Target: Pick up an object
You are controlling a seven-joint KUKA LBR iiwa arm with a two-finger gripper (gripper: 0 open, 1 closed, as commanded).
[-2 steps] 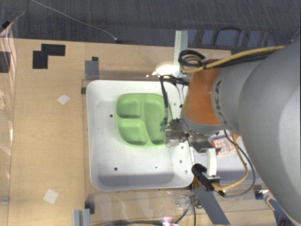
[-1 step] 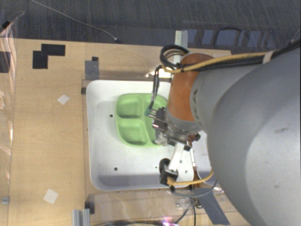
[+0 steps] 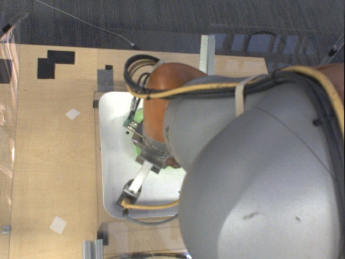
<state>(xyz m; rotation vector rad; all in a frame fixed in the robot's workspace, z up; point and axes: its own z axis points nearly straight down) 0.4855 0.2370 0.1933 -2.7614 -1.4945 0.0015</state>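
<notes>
A bright green object [image 3: 137,116] shows as a small sliver in the white bin [image 3: 110,161], peeking out at the left edge of the arm's orange band [image 3: 159,104]; a second green patch lies just right of the gripper [image 3: 144,154] mount. Most of it is hidden, so its shape is unclear. The gripper hangs over the bin's middle, close beside the green; whether it is open or closed cannot be told. The smooth grey arm [image 3: 259,177] covers the right side above the pale wooden tabletop [image 3: 48,161].
</notes>
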